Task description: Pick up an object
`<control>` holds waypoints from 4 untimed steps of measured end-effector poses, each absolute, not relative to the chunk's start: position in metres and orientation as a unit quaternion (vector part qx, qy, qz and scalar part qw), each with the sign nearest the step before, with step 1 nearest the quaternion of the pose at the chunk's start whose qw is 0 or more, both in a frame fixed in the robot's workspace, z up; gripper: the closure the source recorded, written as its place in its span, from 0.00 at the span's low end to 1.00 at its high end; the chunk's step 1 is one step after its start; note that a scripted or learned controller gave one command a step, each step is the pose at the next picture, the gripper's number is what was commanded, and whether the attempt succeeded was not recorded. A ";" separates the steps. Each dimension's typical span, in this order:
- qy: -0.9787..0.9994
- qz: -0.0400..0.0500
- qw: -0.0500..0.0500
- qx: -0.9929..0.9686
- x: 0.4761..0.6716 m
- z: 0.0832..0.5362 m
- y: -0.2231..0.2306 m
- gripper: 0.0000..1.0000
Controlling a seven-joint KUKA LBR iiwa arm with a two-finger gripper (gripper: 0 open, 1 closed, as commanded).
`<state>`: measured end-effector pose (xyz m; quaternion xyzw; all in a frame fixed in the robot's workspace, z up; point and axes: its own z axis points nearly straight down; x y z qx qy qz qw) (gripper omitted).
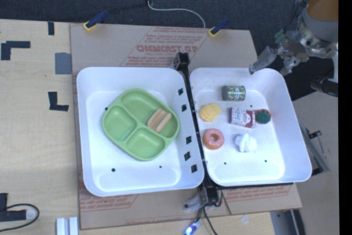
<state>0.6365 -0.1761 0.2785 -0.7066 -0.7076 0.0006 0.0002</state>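
The right bin (286,165) holds several small objects: a green can (235,93), a yellow ridged piece (209,112), a red and white carton (241,117) with a dark green and red ball (263,116) beside it, an orange donut (213,138) and a white lump (247,143). My gripper (270,67) hangs over the far right corner of that bin, above and to the right of the can. Its fingers are spread open with nothing between them.
The left bin (93,173) carries a green divided plate (129,124) with a tan bread roll (159,119) in one compartment. A black divider (190,118) runs between the bins. A white cable (176,8) and two clamps lie behind on the cardboard.
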 end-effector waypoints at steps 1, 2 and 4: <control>-0.709 0.001 0.003 -0.705 0.602 0.245 -0.108 0.00; -0.710 0.002 0.004 -0.704 0.548 0.219 -0.020 0.00; -0.707 0.001 0.001 -0.707 0.525 0.094 -0.100 1.00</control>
